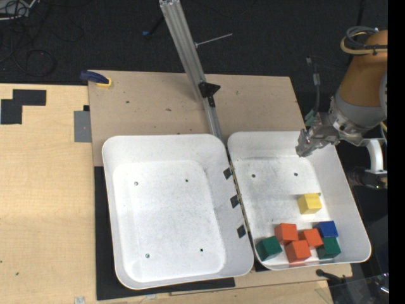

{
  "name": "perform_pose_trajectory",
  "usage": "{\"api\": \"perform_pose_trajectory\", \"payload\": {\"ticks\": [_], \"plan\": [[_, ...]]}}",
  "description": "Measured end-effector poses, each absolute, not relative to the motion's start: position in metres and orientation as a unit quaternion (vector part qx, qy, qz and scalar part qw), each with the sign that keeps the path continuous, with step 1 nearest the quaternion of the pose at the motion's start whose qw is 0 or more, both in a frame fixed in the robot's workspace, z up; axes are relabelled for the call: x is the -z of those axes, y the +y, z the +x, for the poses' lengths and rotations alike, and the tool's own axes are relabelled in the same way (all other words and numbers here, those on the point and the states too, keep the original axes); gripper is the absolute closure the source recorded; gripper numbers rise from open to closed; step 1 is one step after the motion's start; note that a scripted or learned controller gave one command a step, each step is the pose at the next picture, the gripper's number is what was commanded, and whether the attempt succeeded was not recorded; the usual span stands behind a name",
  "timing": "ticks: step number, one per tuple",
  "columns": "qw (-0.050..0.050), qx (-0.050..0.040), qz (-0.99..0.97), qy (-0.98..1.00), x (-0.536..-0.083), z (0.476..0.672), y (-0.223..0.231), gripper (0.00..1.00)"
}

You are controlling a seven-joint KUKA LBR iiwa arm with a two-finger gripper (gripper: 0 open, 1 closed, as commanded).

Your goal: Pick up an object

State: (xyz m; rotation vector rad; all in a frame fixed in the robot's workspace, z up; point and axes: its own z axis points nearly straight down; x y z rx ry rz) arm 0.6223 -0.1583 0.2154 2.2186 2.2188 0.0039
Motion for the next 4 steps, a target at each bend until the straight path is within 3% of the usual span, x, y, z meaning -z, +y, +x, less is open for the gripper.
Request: {"api": "perform_pose_trajectory", "payload": {"ticks": [1, 4], "plan": [[0.002, -0.0011, 0.707, 0.707, -0.265, 0.623, -0.160, 1.00], [-0.002, 0.0004, 0.706, 0.709, -0.255, 0.576, -0.013, 1.00]]}}
